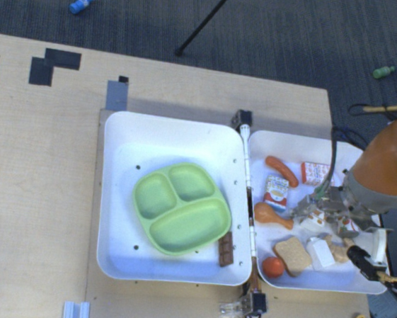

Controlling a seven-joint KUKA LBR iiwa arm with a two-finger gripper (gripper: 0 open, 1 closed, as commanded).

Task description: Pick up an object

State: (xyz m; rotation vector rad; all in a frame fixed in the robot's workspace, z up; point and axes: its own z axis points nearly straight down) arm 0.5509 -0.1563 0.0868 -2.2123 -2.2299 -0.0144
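Right now the gripper (321,210), fingers too blurred to tell apart, hovers low in the right bin (281,279), with the chicken drumstick (272,214) just beside it toward the divider, lying roughly crosswise.

A robotics lab is showing here: a plywood counter (31,193) is sitting on dark carpet (201,12), tripod legs (207,17) are standing behind it, and cables (375,107) are running beside the industrial arm (390,166).
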